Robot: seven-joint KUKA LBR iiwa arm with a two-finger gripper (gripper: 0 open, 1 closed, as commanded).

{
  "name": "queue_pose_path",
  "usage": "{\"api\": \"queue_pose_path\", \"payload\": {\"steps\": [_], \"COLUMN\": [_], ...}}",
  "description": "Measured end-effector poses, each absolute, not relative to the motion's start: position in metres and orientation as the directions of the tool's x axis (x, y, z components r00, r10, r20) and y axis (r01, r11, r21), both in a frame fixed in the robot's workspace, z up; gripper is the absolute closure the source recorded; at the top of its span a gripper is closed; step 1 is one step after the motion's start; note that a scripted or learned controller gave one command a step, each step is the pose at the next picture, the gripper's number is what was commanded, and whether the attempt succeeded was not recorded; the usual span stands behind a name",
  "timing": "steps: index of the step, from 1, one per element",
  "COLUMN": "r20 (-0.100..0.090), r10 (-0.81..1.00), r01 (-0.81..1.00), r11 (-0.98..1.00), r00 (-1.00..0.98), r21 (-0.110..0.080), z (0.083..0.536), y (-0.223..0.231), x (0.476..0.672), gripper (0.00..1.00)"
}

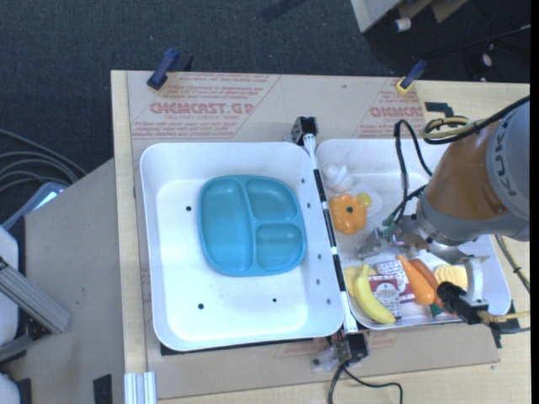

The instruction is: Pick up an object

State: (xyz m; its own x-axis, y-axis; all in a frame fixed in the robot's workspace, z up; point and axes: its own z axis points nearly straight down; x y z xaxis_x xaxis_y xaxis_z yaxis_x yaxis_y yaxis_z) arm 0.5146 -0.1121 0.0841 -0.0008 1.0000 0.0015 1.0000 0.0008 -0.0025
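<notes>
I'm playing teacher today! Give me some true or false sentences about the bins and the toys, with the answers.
1. The blue tray lies in the left bin. True.
2. The banana is on the blue tray. False: it lies in the right bin.
3. The arm reaches over the right bin. True.
4. The carrot sits in the left bin. False: it is in the right bin, near the banana.
5. The orange toy is in the right bin. True.

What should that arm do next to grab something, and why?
Probably lower a little and close on one item. The claw hangs in the right bin among crowded toy food: an orange pepper beside it, a banana and carrot just below. Nothing appears held.
</notes>
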Motion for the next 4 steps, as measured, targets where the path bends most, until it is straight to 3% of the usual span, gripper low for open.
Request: {"api": "queue_pose_path", "payload": {"steps": [1, 2, 3, 4], "r20": [0.000, 0.000, 0.002, -0.001], "r10": [1.000, 1.000, 1.000, 1.000], "r01": [1.000, 1.000, 1.000, 1.000], "r11": [0.000, 0.000, 0.001, -0.001], "r00": [0.000, 0.000, -0.001, 0.001], "r21": [0.001, 0.001, -0.003, 0.001], "z": [0.084, 0.085, 0.084, 0.084], "y": [-0.134, -0.150, -0.108, -0.131], "x": [0.516, 0.547, 0.518, 0.523], "gripper": [0.00, 0.00, 0.00, 0.00]}}
